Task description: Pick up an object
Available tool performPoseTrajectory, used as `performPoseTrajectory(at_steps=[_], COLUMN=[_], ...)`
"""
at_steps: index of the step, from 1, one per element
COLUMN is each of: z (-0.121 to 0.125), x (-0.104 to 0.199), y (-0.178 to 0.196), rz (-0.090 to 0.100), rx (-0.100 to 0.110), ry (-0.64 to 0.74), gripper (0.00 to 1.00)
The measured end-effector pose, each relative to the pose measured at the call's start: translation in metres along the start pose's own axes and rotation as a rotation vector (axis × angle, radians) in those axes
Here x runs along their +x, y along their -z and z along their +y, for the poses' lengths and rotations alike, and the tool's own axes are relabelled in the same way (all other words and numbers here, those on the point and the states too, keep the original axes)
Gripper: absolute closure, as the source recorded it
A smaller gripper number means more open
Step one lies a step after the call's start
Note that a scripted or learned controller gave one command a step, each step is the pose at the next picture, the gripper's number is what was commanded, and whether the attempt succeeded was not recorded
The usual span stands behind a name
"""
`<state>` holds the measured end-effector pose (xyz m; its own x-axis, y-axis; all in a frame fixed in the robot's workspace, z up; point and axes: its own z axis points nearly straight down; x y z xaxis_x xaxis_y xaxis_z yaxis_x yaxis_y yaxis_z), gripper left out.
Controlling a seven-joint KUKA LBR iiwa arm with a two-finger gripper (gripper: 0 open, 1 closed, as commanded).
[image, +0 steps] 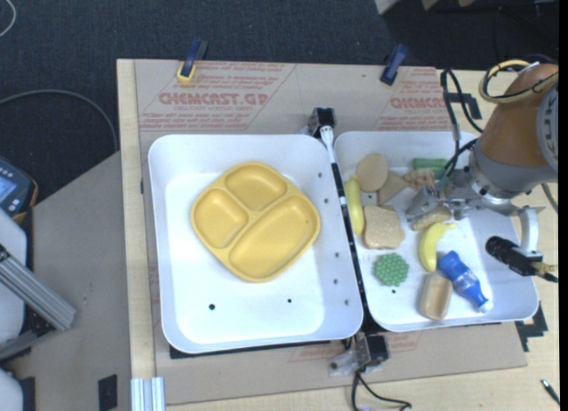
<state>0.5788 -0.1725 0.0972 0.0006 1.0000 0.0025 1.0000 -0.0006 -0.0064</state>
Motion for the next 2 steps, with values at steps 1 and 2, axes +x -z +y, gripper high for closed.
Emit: performPoseTrajectory(at_steps=[1,2], z=[0.0,0.001], x=[0.001,0.0], y=[-0.013,-0.002], rz=[-0.001,-0.002], rx=[-0.002,-0.006], ry=[0.001,0.0], gripper=[0.0,1.0])
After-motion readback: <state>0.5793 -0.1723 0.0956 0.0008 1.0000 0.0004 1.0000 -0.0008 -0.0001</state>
